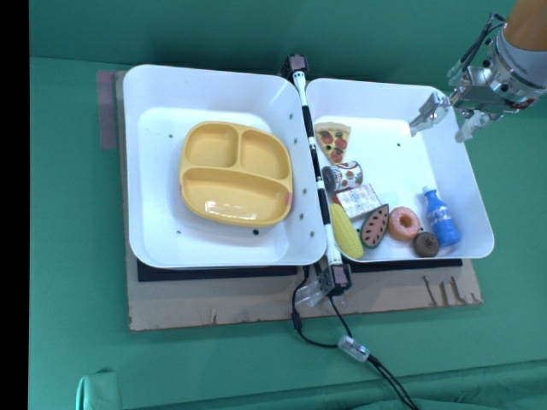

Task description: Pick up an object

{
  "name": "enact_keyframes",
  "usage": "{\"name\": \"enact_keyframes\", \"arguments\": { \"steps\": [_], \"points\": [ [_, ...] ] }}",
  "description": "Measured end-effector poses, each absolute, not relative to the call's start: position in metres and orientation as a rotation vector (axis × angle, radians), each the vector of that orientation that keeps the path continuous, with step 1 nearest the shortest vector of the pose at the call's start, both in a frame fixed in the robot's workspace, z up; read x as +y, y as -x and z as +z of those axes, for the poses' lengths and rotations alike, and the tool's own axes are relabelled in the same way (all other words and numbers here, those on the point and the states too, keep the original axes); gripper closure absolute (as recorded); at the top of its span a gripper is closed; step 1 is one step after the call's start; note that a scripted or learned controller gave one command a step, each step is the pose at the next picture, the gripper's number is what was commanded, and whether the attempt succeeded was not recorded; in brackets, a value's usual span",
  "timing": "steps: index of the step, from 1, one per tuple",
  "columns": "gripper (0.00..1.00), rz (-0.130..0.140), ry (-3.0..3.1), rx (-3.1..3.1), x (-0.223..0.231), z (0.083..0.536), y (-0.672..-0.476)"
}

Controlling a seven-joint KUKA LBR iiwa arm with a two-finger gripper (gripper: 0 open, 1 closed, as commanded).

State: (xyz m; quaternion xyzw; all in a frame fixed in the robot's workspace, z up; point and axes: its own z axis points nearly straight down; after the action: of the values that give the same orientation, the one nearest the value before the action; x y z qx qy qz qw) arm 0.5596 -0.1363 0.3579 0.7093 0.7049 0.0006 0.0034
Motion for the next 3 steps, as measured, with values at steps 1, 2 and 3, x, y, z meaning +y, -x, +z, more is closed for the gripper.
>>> {"name": "enact_keyframes", "arguments": {
  "steps": [1,2,3],
  "points": [
    [0.00,0.000,-2.226,2.211,-0.115,0.214,-0.538],
    [0.00,0.014,-2.215,2.205,-0.128,0.187,-0.596],
    [0.00,0.011,-2.212,2.205,-0.106,0.187,-0.664]
  ]
}}
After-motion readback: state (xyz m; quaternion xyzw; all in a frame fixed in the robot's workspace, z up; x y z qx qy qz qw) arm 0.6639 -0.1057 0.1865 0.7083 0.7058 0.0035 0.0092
